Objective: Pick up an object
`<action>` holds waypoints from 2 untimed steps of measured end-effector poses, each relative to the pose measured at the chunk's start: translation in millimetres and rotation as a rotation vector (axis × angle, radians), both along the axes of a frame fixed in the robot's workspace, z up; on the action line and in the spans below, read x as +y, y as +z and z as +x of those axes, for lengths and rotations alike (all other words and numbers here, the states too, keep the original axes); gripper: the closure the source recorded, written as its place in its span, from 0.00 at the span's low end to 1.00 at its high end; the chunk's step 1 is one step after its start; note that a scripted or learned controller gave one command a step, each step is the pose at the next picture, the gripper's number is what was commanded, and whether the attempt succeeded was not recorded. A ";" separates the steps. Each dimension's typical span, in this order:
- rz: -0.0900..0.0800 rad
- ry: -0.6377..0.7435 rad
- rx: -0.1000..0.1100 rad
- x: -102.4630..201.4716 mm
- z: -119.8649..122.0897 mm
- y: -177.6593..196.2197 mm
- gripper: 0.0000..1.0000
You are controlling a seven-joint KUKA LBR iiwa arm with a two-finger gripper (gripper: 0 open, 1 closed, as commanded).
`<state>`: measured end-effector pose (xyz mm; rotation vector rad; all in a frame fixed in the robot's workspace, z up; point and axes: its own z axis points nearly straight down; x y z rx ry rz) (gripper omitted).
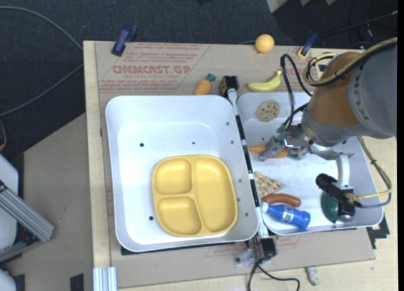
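Dark carpet surrounds a cardboard-topped bench that bears two white bins: the left bin holds a yellow tray, and the right bin holds the small things. The gripper is low in the right bin near its left wall, directly over an orange carrot-like piece that sticks out to its left; whether the claw is spread or pressed together cannot be told, as it is blurred and seen from above. That piece looks like the target, and nothing shows it caught yet. To do this step well, I judge the claw should straddle the piece across its narrow width, settle to the bin floor, and close before any lift, keeping off the bin wall. Nearby lie a cookie, a waffle wedge, a sausage, a blue bottle and a dark green tool. The arm reaches in from the right, its wrist bent steeply down and leftward.
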<state>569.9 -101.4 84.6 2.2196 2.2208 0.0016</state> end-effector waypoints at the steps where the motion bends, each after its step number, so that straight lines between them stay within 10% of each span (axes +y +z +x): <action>1: 0.000 -0.001 0.001 -3.5 41.6 0.2 0.00; 2: 0.000 0.001 0.000 -8.1 97.0 0.5 0.00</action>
